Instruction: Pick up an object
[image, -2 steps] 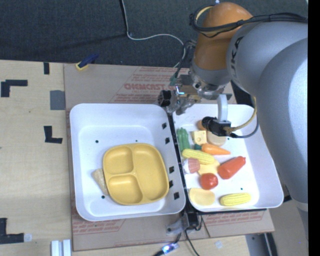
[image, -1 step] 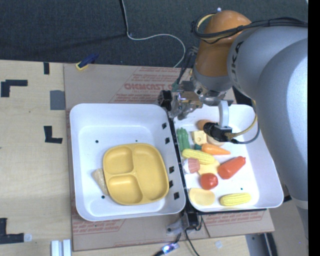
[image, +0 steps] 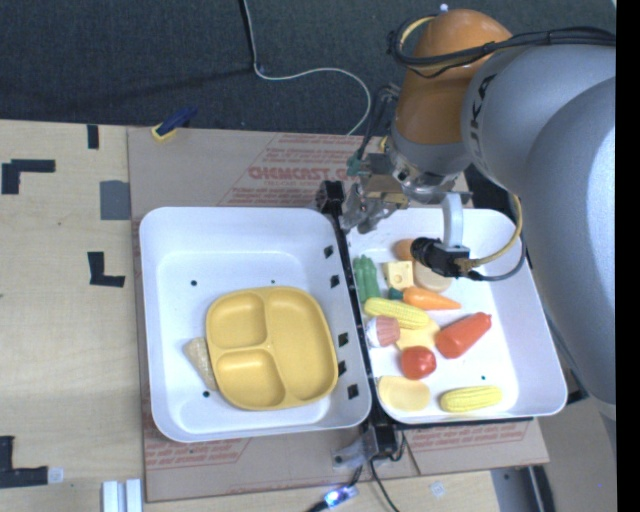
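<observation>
The grey arm (image: 560, 150) with its orange band (image: 440, 70) reaches over the counter (image: 60, 300) to the far edge of the right bin (image: 535, 390). The left bin (image: 170, 300) holds a yellow divided plate (image: 270, 345). The end effector (image: 368, 205) hangs above the wall between the bins; whether it is released or clenched cannot be told. In the right bin lie toy foods: a red pepper (image: 463, 333), corn cobs (image: 400, 312) (image: 470, 399), a carrot (image: 432, 298), a tomato (image: 417, 361), a green vegetable (image: 366, 274).
</observation>
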